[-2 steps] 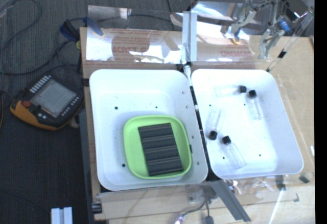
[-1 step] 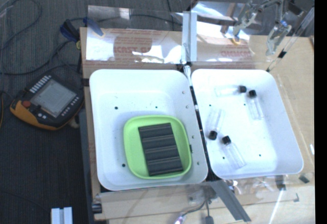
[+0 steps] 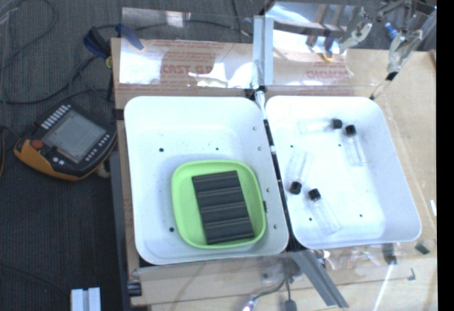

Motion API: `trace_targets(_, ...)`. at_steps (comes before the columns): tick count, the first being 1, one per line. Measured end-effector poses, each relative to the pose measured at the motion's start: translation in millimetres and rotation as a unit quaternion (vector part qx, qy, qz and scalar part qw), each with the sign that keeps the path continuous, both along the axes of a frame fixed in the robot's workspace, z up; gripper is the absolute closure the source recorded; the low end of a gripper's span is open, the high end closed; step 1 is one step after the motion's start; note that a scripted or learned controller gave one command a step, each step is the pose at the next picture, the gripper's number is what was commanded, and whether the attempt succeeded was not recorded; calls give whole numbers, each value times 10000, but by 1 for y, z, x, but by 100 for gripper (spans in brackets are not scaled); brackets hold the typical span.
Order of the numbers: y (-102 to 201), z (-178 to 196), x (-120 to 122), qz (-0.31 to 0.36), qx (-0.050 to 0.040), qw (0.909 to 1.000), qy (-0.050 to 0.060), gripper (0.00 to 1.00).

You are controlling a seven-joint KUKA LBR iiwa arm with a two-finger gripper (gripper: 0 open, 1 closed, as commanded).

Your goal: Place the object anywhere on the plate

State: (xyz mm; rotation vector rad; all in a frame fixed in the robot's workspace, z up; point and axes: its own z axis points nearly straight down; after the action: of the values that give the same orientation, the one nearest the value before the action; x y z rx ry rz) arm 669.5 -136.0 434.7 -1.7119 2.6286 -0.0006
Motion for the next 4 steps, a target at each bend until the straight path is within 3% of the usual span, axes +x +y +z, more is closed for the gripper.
trace_targets(1, -20, 0, 0, 1461, 1, 9893, -1, 0)
trace_targets(2, -60, 0, 0, 1823, -1, 9832, 0, 0)
trace_targets(3, -74, -2, 0, 2944, 0, 9557, 1, 0)
trace_targets(4, -55, -1, 0, 3969, -2, 9179, -1, 0)
